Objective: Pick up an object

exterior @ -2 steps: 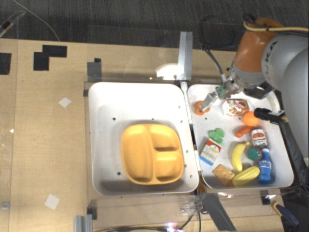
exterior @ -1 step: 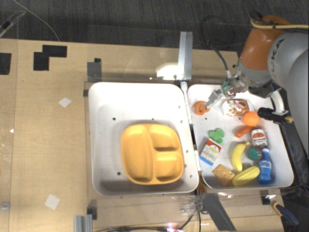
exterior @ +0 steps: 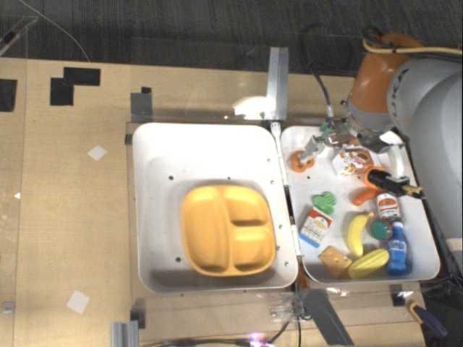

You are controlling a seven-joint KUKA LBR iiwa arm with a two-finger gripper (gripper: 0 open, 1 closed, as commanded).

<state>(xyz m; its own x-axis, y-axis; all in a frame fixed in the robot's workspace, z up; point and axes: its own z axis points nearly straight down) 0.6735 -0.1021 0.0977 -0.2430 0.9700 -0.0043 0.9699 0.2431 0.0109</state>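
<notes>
Hovering at the right white bin's (exterior: 434, 262) back end, the grey two-finger gripper (exterior: 318, 144) sits just beside a small orange ring-shaped toy (exterior: 302, 161); you can't tell if anything's held or how it's set. Nearby: white snack packet (exterior: 352, 163), orange carrot (exterior: 367, 192), green toy (exterior: 325, 202), 2 yellow bananas (exterior: 357, 233), blue bottle (exterior: 396, 252). Left white bin (exterior: 155, 165) holds a yellow divided plastic tray (exterior: 226, 228).
</notes>
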